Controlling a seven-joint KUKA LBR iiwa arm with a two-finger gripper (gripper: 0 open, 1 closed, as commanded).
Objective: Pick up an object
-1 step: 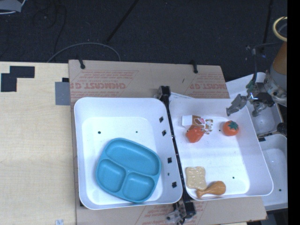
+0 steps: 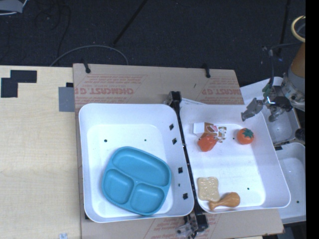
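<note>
Orange plastic defines the nearest candidate: a small toy tomato point(image 2: 244, 136) lying in the right bin point(image 2: 279, 183) near its far right corner, close below the gripper point(image 2: 262, 108). The gripper hovers at the bin's upper right edge, over the rim; its two fingers stand apart with nothing between them.

Other items in the same bin: a red toy fruit point(image 2: 207, 143) touching a small printed card point(image 2: 215, 130), a toast slice point(image 2: 207, 187) and a drumstick point(image 2: 225, 200) near the front wall. The left bin point(image 2: 89, 133) contains a blue divided plate point(image 2: 136, 180).

Handling estimate: the tomato is probably light, rigid and smooth, so it may roll or slip under an off-centre pinch. Recommended hold: fingers across its widest part, descending vertically. It lies well apart from the other items, leaving clearance on both sides.
</note>
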